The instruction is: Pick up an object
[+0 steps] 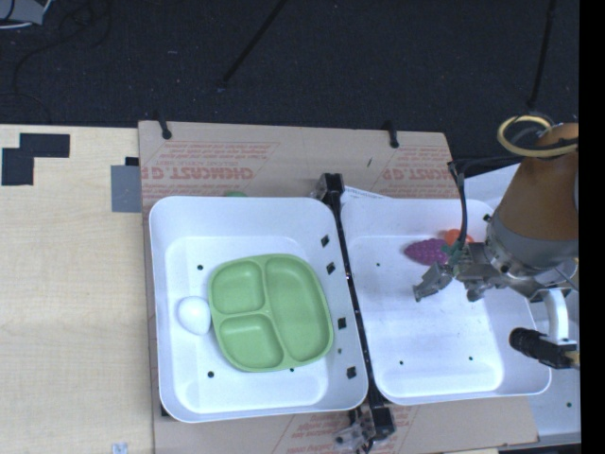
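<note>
Partly behind end effector [452,288]: purple object [427,250]; orange one [452,236].

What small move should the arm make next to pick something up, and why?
Probably ease the gripper toward the purple object and lower over it. Nothing is between the fingers, and that object lies just beyond them in the right bin, far nearer than the green tray or white ball.
</note>
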{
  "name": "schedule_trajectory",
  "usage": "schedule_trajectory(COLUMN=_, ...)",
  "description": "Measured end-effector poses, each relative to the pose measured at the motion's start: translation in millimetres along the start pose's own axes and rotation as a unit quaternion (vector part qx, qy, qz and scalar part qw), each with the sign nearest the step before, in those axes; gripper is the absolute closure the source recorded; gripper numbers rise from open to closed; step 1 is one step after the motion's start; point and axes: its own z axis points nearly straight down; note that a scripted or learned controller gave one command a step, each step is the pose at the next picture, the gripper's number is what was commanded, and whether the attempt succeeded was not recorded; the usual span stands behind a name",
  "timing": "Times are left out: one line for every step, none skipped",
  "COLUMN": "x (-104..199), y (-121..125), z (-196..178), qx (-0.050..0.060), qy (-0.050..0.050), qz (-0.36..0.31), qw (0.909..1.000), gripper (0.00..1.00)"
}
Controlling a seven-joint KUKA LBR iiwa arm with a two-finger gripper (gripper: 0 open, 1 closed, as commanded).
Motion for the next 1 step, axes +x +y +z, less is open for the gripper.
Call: schedule_trajectory(x=-0.1, y=2.9, z=-7.1, qx=-0.006, qy=-0.001, qz=-0.001, qw=1.0000, gripper=0.00)
